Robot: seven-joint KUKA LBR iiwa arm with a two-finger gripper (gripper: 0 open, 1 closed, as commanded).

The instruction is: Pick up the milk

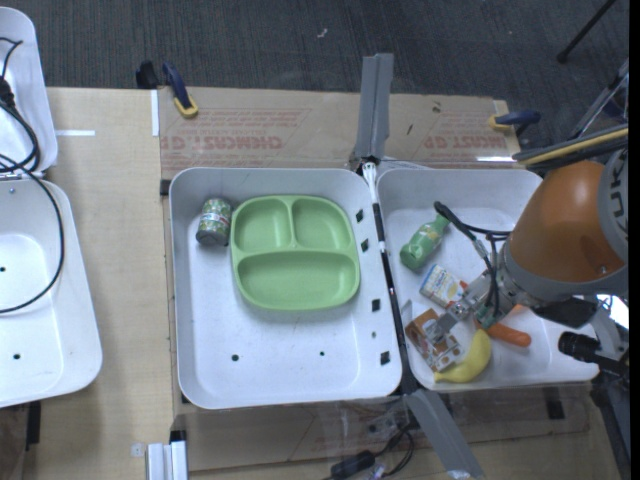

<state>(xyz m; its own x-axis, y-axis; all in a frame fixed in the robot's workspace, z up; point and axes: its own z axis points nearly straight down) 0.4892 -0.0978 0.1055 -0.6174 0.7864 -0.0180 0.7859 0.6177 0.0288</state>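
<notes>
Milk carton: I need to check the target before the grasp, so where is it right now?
The milk carton lies in the right bin, below the green bottle and above the brown packet and banana, just left of the gripper.

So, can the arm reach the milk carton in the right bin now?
Probably yes: the milk carton lies uncovered, with the gripper just beside it; the banana sits lower, apart.

Camera position: stood fixed above the bench (pixel 110 158), looking down at a slant.
Coverage: took in the left bin (pixel 200 358) and right bin (pixel 560 368) whole, from some way off.
Arm (pixel 575 228) side: entered from the right edge.
</notes>
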